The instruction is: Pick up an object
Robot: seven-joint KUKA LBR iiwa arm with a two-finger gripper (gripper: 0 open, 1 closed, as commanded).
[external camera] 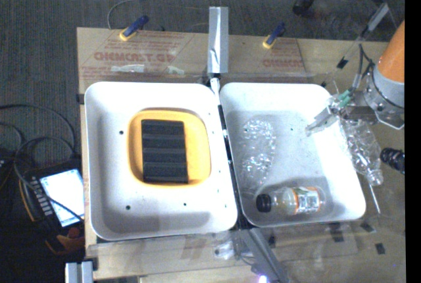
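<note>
The pincer (320, 122) is hanging over the right bin (289, 94), I cannot tell how wide, so it is reaching; next it needs to drop onto the bottle (293, 200).

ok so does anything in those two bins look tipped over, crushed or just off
Yes. In the right bin a bottle lies on its side near the front wall rather than standing. Above it sits crumpled clear plastic, which looks crushed. The yellow and black object in the left bin lies flat and looks fine.
</note>
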